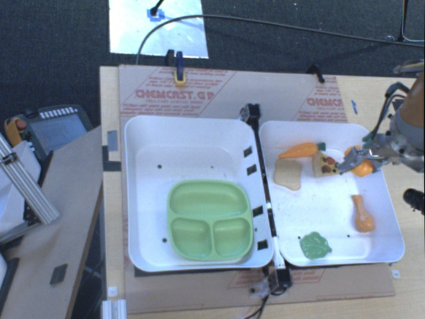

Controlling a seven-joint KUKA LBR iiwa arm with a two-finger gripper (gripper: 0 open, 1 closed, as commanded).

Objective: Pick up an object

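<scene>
Green lettuce [314, 245] well apart from fingers [347, 163]

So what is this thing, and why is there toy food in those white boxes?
You are looking down from a camera fixed above a workbench. On the right is a robot arm, grey with an orange band. At its end is a gripper, like a hand with two fingers. A computer program moves it, and its job is to pick something up.

The left bin holds a green plate with three sections. The right bin holds toy food: a carrot, a pale slice like bread, a small pizza-like piece, an orange piece partly under the gripper, a drumstick-like piece and a green leafy piece.

The gripper hangs over the right bin's far side, by the pizza-like piece. I cannot tell if it holds anything.
</scene>
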